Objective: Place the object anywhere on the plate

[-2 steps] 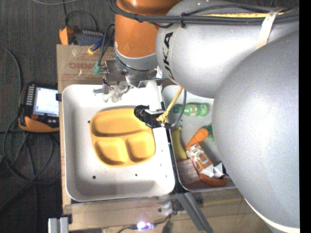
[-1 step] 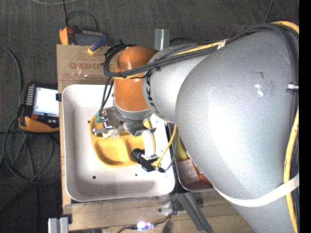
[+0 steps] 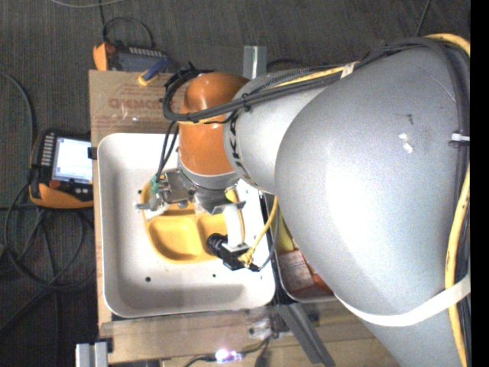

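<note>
Plate (image 3: 174, 239) is the one yellow thing I can count in the left bin (image 3: 122, 228), lying flat on its floor just under my tool (image 3: 177, 192), and it looks to me stiff, light and a little slippery. I cannot make out the object to be placed, nor tell whether my tool is clenched or released, because my wrist covers it from above. Further right I count one second bin (image 3: 294, 277), mostly behind my arm, with something reddish inside, so I judge no grasp point yet.
</note>
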